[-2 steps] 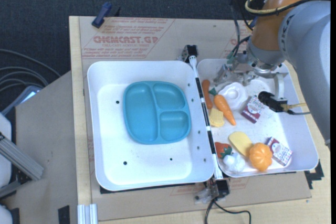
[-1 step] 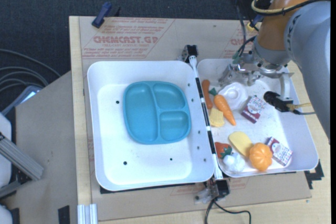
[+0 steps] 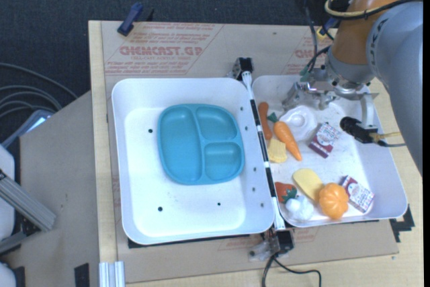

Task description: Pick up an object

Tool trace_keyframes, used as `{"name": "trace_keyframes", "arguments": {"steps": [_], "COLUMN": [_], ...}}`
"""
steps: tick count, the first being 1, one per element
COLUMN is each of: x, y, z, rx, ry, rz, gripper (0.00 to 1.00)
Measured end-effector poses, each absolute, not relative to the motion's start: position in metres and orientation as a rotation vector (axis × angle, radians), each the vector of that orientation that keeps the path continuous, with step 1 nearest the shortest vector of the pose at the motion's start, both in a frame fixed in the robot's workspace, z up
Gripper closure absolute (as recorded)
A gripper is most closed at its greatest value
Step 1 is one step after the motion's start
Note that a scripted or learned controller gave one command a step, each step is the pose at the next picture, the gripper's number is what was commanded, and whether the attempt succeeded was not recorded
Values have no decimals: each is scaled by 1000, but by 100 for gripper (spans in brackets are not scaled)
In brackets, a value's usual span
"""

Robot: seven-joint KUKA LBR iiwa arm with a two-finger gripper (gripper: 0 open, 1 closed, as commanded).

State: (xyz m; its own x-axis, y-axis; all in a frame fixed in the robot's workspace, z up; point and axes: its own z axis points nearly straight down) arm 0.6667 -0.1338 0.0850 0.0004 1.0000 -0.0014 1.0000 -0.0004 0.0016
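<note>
Right bin (image 3: 393,175): shallow white plastic, glossy, rounded corners. It holds a loose clutter of toy-food pieces.

- Orange carrot (image 3: 285,134), tapered and smooth, lies at a slant near the bin's left wall; a thinner orange-red stick (image 3: 265,119) sits just beside it, closer to that wall.
- Yellow wedge (image 3: 276,150), flat-sided, touches the carrot's lower end.
- White round cup-like piece (image 3: 300,121), glossy, lies toward the bin's far side.
- Small red-and-white printed packet (image 3: 325,138), rectangular, near the bin's middle.
- Yellow oval piece (image 3: 308,181) and round orange fruit (image 3: 333,199), ribbed like a small pumpkin, touch each other near the front edge.
- Second red-and-white packet (image 3: 358,194) just beside the fruit, toward the front right corner.
- White lumpy piece (image 3: 299,209) and a small red-and-green item (image 3: 287,191) at the front left corner.

End effector (image 3: 316,92): metallic, low over the bin's far edge, above the white cup-like piece. Cannot tell how far its fingers are spread; nothing is visibly between them. Arm (image 3: 396,44) grey, orange band above the wrist.

Left bin (image 3: 127,165): same white plastic, carries a teal three-compartment plate (image 3: 200,143), matte, rounded.

Bench (image 3: 101,64): bare brown board with red printing along the far edge.
</note>
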Motion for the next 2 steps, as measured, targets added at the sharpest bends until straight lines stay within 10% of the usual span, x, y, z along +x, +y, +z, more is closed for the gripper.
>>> {"name": "trace_keyframes", "arguments": {"steps": [2], "x": [667], "y": [-158], "z": [85], "rx": [2220], "ry": [2219], "rz": [1], "gripper": [0]}}
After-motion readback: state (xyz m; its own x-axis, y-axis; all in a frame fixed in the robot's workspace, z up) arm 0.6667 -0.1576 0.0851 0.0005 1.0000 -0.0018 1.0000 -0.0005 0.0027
